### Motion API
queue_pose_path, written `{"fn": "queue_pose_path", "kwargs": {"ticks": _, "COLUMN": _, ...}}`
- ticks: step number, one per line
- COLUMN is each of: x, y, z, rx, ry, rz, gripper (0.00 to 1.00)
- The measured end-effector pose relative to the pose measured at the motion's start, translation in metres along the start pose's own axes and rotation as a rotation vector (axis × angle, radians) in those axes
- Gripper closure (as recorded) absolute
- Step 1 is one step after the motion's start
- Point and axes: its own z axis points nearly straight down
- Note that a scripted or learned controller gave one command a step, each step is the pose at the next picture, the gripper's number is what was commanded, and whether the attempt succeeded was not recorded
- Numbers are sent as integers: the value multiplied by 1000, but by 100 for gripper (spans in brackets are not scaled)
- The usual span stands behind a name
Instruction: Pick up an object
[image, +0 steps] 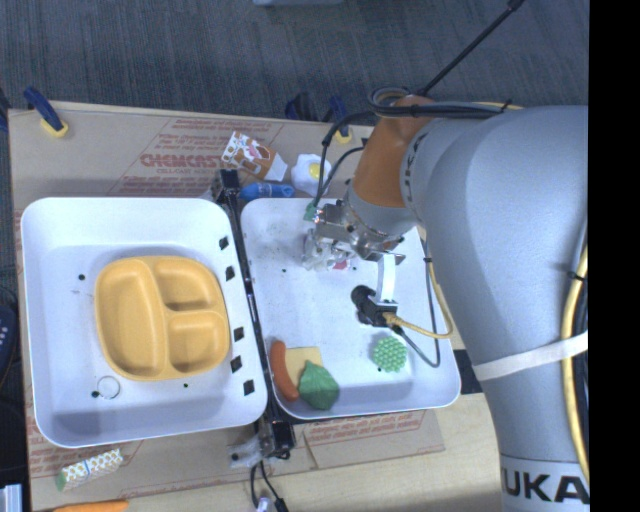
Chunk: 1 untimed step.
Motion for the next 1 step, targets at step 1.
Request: {"fn": "queue_pose_path", "kwargs": {"ticks": 1, "x": -43, "y": -51, "z": -86, "rx": -6, "ry": -2, "rz": -63, "gripper": 100}}
